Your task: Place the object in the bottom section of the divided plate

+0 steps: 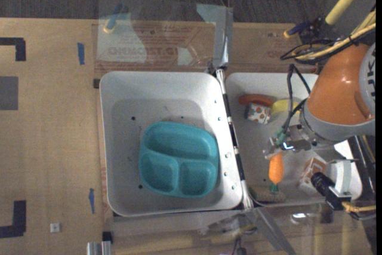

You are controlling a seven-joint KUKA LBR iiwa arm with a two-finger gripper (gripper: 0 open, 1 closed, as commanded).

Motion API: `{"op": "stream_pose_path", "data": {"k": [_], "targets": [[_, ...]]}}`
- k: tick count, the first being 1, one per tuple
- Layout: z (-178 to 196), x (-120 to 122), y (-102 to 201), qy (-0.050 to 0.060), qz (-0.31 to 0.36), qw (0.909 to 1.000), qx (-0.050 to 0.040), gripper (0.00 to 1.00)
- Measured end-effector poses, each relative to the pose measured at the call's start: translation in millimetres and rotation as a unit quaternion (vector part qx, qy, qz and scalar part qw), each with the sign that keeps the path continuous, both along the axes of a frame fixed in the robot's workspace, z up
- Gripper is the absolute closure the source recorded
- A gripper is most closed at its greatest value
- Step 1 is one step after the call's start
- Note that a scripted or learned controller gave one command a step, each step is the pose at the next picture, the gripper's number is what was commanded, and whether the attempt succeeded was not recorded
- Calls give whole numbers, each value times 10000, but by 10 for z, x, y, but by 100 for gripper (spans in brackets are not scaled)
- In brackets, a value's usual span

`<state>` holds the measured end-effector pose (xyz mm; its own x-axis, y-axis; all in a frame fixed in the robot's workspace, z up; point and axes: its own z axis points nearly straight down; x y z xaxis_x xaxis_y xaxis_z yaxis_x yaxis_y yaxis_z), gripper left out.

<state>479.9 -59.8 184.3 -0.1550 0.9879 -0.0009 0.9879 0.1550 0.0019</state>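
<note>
A teal divided plate (178,159) lies in the left bin (119,98), with one wide section toward the back and two smaller sections toward the front. An orange carrot (275,170) with a green stub lies in the right bin (256,188) near its front. My gripper (285,144) hangs over the right bin, just above the carrot's upper end. Nothing shows as held in it.
At the back of the right bin lie a red sausage-shaped piece (255,99), a small white block with coloured spots (258,113) and a yellow piece (280,106). A pale and orange item (313,169) sits right of the carrot. A raised divider (230,128) separates the bins.
</note>
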Motion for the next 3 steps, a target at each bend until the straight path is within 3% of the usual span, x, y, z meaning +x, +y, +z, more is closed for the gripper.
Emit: {"op": "stream_pose_path", "data": {"k": [1, 2, 3], "targets": [[350, 361, 733, -1, 751, 9972, -3, 100], [3, 897, 1420, -1, 903, 9959, -3, 100], [5, 897, 1429, -1, 909, 9959, -4, 0]]}}
